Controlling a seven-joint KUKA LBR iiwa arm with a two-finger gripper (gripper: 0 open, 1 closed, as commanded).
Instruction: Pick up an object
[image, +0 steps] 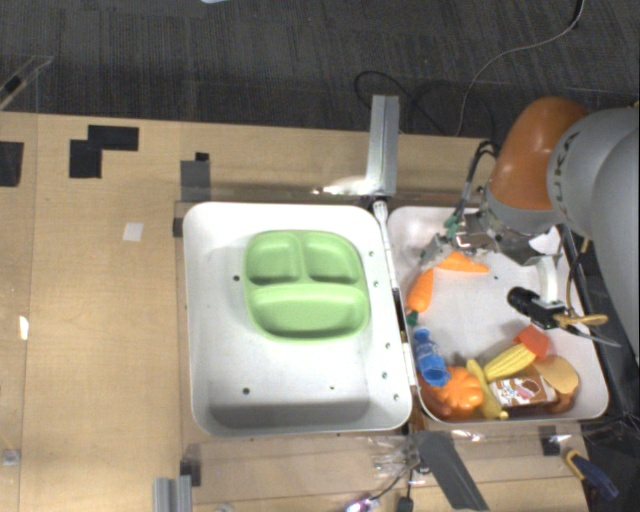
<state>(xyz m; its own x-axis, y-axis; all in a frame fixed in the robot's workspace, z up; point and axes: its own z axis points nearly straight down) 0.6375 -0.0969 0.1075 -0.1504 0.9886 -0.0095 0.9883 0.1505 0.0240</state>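
Note:
My gripper (452, 240) hangs low over the far part of the right bin (480, 320). Directly below and in front of it lies an orange carrot-like piece (464, 264), and whether the two touch is unclear. A second orange carrot (421, 290) lies against the bin's left wall. Along the near edge sit a blue bottle (430, 360), an orange pumpkin-like toy (456, 394), a yellow corn cob (511, 360), a brown bottle with a label (528, 391) and a small red-orange block (533, 341).
The left bin (215, 330) holds a green divided plate (305, 283). A metal post (384, 140) rises behind the wall between the bins. The grey arm with its orange band (535, 150) crosses the far right corner.

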